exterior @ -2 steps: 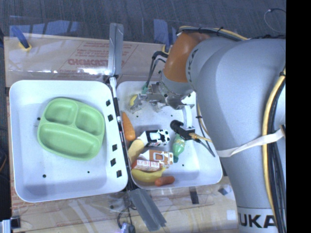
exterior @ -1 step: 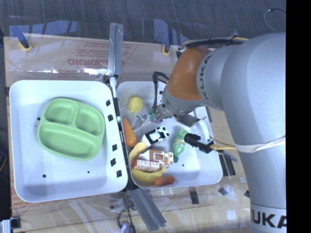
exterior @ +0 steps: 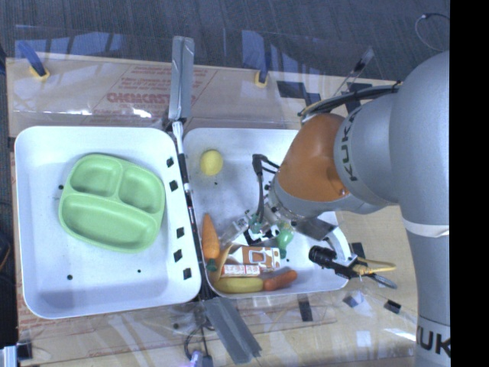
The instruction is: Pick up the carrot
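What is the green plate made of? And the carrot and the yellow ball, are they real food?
The green plate looks like smooth plastic: one even colour, soft shine, moulded compartments. The carrot looks like a plastic toy, evenly orange and smooth, though it is too small to be sure. The yellow ball also looks like smooth plastic or rubber, maybe a toy lemon; I can't tell which.

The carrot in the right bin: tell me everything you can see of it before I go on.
The carrot is orange, smooth and plastic-looking, long and tapered, with a dark green stub at its lower end. It lies flat in the right bin, along the left wall, its length running up and down the view. Its lower end meets the clutter there: a small printed carton beside it and a yellow banana just below. The claw is to its right, apart from it.
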Controlling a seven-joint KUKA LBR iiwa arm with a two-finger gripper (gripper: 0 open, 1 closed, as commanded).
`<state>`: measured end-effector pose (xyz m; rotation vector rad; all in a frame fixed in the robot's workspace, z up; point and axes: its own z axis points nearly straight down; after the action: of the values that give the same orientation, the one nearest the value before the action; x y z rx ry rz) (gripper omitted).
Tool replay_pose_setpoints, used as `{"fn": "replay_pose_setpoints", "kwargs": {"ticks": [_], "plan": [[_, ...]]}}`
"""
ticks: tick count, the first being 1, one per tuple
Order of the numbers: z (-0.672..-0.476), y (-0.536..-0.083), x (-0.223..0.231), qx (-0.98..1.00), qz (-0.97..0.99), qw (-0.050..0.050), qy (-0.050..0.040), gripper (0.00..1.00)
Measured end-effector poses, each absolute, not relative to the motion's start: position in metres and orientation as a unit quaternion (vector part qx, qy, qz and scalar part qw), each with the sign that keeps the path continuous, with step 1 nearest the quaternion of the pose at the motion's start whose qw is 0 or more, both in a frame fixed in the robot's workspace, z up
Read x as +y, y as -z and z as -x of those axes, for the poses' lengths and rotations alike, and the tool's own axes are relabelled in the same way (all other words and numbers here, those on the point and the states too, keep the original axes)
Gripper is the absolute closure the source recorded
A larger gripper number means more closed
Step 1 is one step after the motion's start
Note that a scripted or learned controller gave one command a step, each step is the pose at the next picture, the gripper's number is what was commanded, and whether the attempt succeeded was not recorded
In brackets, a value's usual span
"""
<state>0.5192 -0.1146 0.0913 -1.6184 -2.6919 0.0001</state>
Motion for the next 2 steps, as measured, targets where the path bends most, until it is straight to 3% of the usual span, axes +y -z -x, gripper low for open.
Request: {"fn": "replay_pose_setpoints", "kwargs": {"ticks": [1,2], "plan": [[-0.5095,-0.097,-0.1033,-0.846,0.533,-0.013,0.0024,0.0],[-0.51,-0.1055,-0.1016,-0.848,0.53,-0.011,0.0028,1.0]]}}
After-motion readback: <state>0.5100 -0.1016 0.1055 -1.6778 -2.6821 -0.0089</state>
